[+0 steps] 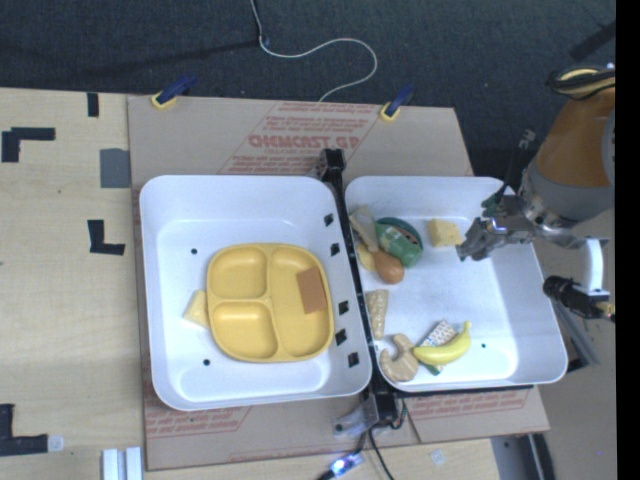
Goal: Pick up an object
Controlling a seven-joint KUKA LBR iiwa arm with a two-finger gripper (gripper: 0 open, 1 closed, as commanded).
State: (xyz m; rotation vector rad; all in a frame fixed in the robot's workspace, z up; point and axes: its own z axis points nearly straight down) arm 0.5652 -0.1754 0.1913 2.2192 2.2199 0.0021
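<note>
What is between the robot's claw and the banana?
In the camera view, just bare white bin floor lies between the gripper and the banana. The yellow block sits off to the side, left of the gripper.

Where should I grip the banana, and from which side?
Take the banana across its middle, coming from above. It lies flat near the right bin's front wall, its curve narrow enough to straddle there. The green piece touches its left end, so stay off that end.
</note>
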